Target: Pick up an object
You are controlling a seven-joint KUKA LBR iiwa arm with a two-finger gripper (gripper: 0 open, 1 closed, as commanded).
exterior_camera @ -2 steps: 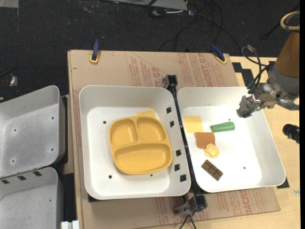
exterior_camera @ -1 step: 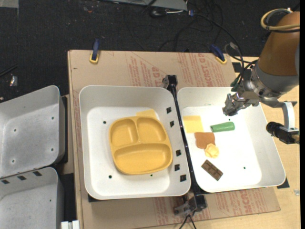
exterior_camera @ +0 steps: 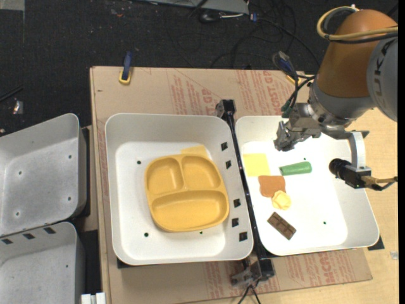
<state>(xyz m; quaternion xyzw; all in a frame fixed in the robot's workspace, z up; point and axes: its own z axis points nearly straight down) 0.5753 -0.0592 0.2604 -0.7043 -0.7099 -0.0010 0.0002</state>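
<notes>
Hand [exterior_camera: 283,142] hangs over right bin's [exterior_camera: 354,233] far left, near green piece [exterior_camera: 295,168]

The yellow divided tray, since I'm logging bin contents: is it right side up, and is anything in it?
Right side up and empty: the yellow divided tray shows three bare compartments facing up in the left bin.

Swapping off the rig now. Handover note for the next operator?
Gripper: hovering over the right bin's upper left area, nothing seen in it; finger state unclear.
Right bin holds: yellow square, green block, orange-brown piece, small yellow item, brown bar.
Left bin: yellow divided tray.
Done: no pick yet.
Left: grasp and lift one object; the green block lies nearest the gripper.
</notes>
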